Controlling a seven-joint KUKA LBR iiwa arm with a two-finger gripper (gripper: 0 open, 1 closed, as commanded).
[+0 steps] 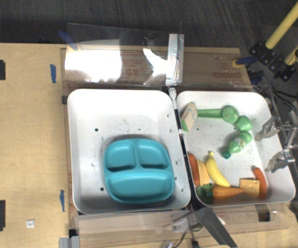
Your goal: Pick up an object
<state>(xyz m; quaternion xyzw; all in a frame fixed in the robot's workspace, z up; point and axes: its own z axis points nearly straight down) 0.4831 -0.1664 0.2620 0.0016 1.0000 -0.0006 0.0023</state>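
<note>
Two shallow white bins sit side by side on the bench. The left bin (82, 138) holds a teal divided tray (137, 170), lying flat toward its near edge. The right bin (252, 105) carries toy food: a brush (189, 116) and green pea pod (232, 119) at the far side, a banana (216, 170), carrot (226, 192) and cheese wedge (250, 186) near the front. Whether the gripper (278, 146), at the right bin's edge, is spread or pressed together cannot be told.

tray (137, 170) in left bin (82, 138), banana (217, 172) in right bin (257, 105)
</note>
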